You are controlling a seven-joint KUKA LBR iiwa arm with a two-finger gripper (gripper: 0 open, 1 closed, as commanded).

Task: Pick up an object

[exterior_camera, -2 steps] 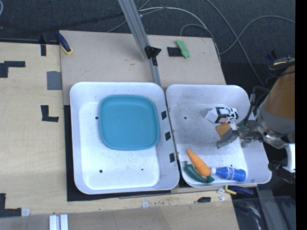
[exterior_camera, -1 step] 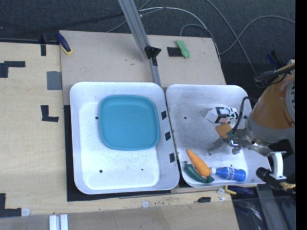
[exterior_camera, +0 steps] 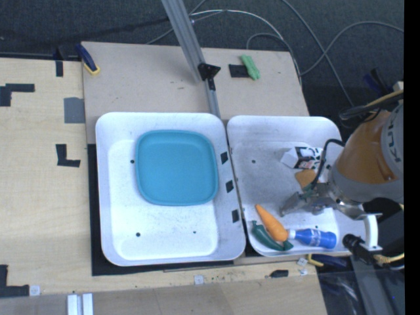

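Tool (exterior_camera: 296, 205) metallic, grip state unclear, over right bin (exterior_camera: 262, 133); tapered orange carrot (exterior_camera: 271, 223), smooth blue plate (exterior_camera: 176, 167)

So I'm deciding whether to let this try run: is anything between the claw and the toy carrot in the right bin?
Nothing visible. The claw hangs over bare bin floor just right of the carrot. The blue-and-white tube lies below that gap, near the right bin front wall.

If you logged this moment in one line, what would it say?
phase: reaching | gripper: low in right bin, near carrot | blue plate: left bin | grasp: unconfirmed
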